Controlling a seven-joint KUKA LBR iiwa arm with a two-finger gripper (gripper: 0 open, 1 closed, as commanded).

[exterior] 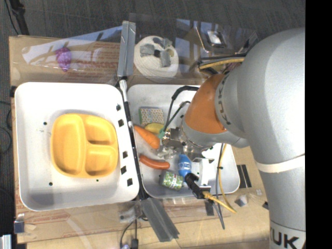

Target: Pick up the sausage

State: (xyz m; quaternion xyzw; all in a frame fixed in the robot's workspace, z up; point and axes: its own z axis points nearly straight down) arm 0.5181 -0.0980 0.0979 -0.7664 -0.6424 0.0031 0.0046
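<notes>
Claw (168, 148) sits low in the right bin (228, 183), just above-right of the sausage (154, 163); can't tell its state, wrist hardware hides it, and nothing is visibly held. Sausage lies flat near the bin's left wall, carrot (147, 136) just above it, green packet (173, 180) just right and below, blue object (184, 165) further right. Risk: clutter is tight, so a descent slightly off grabs the carrot or shoves the sausage against the wall.

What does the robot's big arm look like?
The arm is fat, round and smooth grey, with an orange band near its wrist. Black and yellow cables run beside the gripper, and dark letters mark its base.
</notes>
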